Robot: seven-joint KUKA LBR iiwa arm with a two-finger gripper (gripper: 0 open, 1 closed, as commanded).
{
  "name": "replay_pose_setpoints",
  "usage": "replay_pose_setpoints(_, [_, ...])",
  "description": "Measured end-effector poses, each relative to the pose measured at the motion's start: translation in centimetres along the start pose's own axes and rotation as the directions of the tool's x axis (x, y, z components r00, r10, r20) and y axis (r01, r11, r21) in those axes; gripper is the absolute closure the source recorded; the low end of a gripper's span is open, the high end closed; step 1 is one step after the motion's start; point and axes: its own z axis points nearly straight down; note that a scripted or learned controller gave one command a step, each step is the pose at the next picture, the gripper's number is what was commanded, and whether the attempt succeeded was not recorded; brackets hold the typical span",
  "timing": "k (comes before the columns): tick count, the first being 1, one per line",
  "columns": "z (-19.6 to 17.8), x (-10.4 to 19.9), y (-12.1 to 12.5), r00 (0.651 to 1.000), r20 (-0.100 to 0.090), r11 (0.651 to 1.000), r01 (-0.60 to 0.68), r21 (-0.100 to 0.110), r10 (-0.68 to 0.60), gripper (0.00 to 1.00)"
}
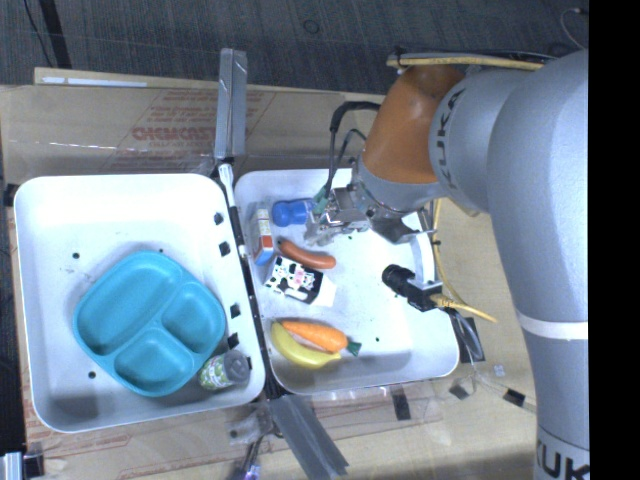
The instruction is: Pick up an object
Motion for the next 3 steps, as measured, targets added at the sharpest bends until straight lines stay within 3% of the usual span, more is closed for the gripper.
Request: replay_pose_setpoints(3, [0.00, 0.00, 0.00, 1.000, 0.000, 1.000, 0.000, 0.000, 0.000, 0.00])
